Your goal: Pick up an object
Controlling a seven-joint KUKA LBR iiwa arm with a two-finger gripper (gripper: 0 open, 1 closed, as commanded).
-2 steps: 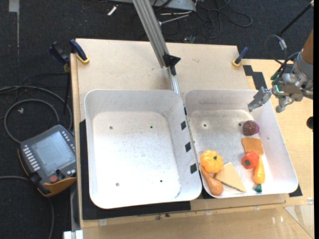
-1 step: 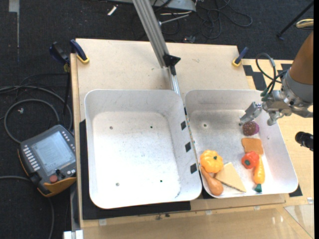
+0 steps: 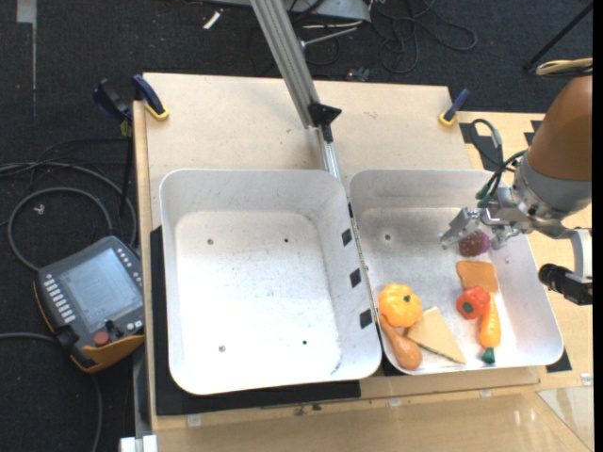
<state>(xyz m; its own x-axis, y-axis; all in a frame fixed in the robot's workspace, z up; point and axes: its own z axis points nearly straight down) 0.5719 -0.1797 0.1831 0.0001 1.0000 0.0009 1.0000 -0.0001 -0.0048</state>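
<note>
The gripper [image 3: 474,231] stood over the right bin [image 3: 415,205], just above a dark purple object [image 3: 474,244]; I could not tell its state.

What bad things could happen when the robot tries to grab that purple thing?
1. The small purple object sits right under the tool; it looks rounded, so it might slip away.
2. The orange block lies just beside it, so the tool could bump or drag that instead.
3. The red pepper and carrot are crowded close by and might get shoved toward the right bin wall.
</note>
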